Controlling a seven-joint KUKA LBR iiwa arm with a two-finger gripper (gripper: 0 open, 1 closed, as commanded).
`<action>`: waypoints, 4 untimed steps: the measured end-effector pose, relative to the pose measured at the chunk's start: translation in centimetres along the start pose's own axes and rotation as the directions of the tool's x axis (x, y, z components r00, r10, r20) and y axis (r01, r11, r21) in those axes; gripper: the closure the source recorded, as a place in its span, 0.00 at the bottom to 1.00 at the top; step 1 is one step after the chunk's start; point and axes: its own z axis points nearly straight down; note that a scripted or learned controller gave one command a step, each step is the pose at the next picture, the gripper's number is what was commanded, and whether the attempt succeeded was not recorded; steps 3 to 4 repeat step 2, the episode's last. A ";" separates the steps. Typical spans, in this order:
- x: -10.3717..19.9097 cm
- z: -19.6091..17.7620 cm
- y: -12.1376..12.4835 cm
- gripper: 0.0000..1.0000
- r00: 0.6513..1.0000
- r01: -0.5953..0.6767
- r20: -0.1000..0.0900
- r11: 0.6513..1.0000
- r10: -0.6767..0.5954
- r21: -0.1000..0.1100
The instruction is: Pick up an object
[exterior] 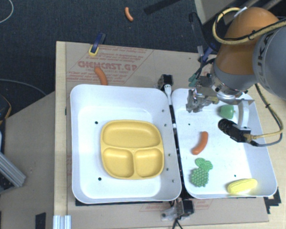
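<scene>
Claw (196, 102) of bare metal over right bin's (256, 164) far-left corner, fingers' state unclear, glossy orange sausage (200, 142) lying mid-bin, bumpy green grapes (200, 173) & smooth yellow corn (241, 186) nearer front, moulded 3-compartment yellow tray (131, 149) in left bin (84, 132).

sausage (200, 142): orange-red, lying flat and slanted; I see it in the right bin (263, 165), just below the gripper (196, 103).
grapes (201, 172): green bunch, lying below the sausage, farther from the gripper.
corn (242, 186): yellow, on its side, well apart, down and right.
green piece (226, 111): pale, just right of the gripper; I can't tell its shape.
</scene>
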 end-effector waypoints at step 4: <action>3.5 -1.4 -2.2 1.00 1.000 -0.005 0.002 1.000 0.005 -0.005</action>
